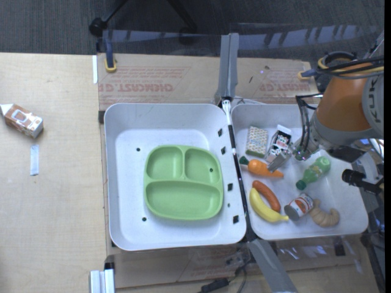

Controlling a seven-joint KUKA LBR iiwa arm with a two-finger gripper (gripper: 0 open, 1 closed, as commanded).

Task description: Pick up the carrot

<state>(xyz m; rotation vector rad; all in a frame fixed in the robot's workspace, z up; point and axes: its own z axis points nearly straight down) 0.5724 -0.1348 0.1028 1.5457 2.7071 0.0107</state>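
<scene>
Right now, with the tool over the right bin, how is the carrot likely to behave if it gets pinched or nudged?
The carrot looks like a smooth, tapered plastic toy, so probably stiff and light. Its round, glossy body could slip from the tool or roll toward the hot dog lying just below it. The narrowing tip probably gives a poorer grip than the thicker end by the green top.

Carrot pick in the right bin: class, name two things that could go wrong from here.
1. The carrot lies close to the hot dog and banana, so the gripper may nudge them.
2. The gripper sits near the carrot's tapered end, so the carrot may slip or tip.
</scene>
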